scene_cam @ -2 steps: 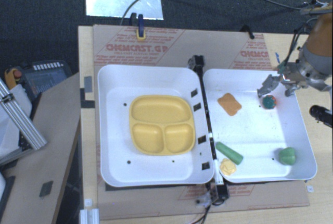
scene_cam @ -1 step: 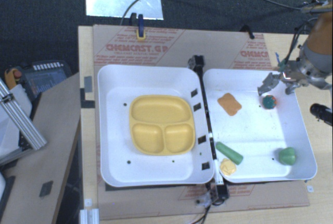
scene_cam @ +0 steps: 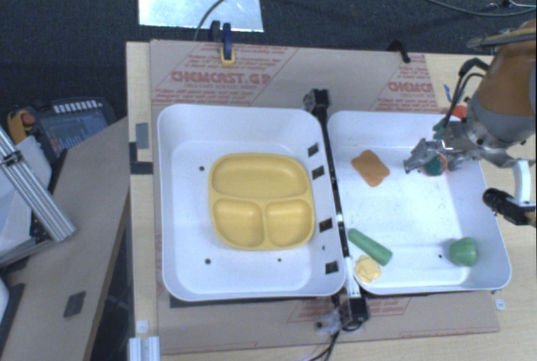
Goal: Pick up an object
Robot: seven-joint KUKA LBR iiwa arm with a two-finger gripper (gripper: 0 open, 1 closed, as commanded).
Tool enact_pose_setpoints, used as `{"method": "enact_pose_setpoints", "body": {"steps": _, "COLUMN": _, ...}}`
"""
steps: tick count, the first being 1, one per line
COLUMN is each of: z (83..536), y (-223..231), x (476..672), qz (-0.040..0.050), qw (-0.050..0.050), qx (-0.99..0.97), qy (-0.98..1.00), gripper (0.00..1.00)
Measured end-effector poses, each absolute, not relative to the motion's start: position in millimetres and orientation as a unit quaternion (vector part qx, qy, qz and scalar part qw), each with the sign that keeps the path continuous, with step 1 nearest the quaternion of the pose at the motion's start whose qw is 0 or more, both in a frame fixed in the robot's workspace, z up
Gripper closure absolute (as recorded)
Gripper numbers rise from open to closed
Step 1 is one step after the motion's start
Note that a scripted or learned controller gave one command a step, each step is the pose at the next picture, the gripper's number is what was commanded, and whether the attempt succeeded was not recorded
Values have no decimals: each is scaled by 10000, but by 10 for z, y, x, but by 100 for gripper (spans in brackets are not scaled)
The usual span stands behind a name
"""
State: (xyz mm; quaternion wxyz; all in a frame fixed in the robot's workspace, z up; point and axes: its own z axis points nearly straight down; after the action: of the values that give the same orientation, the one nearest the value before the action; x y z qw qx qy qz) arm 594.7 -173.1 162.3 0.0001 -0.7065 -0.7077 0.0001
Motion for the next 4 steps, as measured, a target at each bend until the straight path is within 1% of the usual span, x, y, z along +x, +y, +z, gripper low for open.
{"method": "enact_pose_setpoints", "body": {"steps": 1, "z": 1012, "y": -1763, "x": 5942, "qz": 2, "qw": 2, "qx": -7065, "qy": -7077, "gripper": 0}}
{"method": "enact_pose_setpoints", "body": {"steps": 2, "z": 843, "y": -1758, "x": 5950, "qz": -2, "qw": -3, "qx": -7064, "qy": -7078, "gripper": 0}}
{"method": "enact_pose_setpoints", "body": {"steps": 3, "z": 958, "y": -1762, "x": 5960, "qz": -11, "qw": -20, "qx": -7067, "qy": -7075, "gripper": 100}}
{"method": "enact_pose_setpoints", "body": {"steps": 4, "z": 1392, "y": -1777, "x": 5973, "qz": -13, "qw": -22, "qx": -7059, "qy": -7083, "gripper": 100}}
